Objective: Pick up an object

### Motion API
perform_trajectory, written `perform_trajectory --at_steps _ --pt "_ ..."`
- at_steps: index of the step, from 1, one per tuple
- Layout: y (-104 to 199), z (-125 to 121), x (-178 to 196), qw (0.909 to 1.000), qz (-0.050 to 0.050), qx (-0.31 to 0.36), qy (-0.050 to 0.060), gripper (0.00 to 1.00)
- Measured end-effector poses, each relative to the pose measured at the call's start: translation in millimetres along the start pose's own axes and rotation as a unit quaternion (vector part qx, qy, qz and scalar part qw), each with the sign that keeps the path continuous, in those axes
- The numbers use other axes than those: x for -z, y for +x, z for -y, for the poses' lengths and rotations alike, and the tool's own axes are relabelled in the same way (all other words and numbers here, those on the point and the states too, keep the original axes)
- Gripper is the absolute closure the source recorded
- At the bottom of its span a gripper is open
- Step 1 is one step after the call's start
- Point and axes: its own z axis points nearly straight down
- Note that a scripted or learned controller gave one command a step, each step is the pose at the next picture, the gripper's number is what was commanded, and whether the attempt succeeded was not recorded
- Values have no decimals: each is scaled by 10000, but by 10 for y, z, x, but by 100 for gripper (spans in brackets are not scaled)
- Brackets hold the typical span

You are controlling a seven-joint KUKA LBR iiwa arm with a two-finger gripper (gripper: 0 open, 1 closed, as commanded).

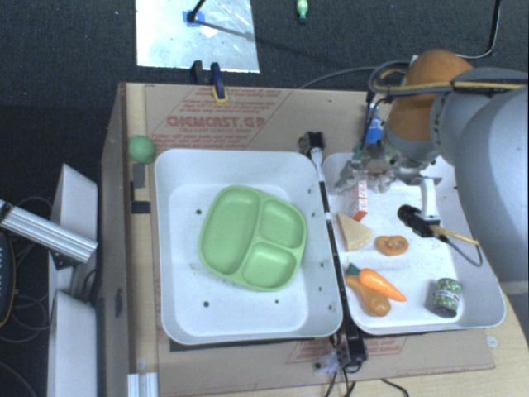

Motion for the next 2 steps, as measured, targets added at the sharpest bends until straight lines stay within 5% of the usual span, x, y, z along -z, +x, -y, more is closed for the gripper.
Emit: perform_trajectory --at_steps 2 --pt "-13 0 0 10000 1 -1 0 0"
